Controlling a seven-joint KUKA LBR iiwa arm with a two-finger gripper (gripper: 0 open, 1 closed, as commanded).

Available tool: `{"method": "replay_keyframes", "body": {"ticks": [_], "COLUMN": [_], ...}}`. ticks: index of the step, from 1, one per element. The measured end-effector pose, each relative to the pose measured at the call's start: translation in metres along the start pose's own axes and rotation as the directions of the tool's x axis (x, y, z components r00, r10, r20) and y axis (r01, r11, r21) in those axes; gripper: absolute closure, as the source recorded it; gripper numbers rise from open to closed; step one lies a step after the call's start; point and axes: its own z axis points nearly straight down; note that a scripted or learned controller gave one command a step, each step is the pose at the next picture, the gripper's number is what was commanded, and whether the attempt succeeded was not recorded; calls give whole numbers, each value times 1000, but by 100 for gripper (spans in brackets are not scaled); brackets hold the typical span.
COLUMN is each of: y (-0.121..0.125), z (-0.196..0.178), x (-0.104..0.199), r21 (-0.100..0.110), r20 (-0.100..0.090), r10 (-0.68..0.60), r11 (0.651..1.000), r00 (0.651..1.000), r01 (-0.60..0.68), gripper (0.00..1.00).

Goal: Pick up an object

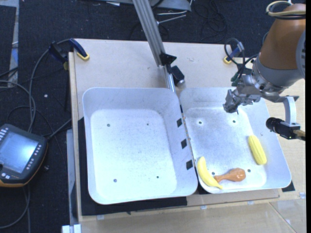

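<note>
— What is seen in the right bin (272,176)?

— A corn cob (257,149) is found near its right wall, a banana (206,173) at its near left corner, and a brown drumstick (232,175) beside the banana, apparently touching its lower end. No brand or legible writing can be made out on any of them.

— And the gripper (232,105)?

— It is seen over the far part of the same bin, well apart from all three things, the corn cob being nearest. Nothing is seen between its fingers; whether they are spread or pressed together cannot be told.

— What else is carried by the tabletop (121,64)?

— A left bin (92,101), placed against the right one. A handheld screen (19,154) lies on the floor to the left.
</note>
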Motion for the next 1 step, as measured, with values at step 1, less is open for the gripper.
{"method": "replay_keyframes", "body": {"ticks": [1], "y": [3], "z": [15], "x": [51], "r21": [1], "r20": [0], "r10": [1], "r11": [1000], "r00": [1000], "r01": [-1], "gripper": [100]}}
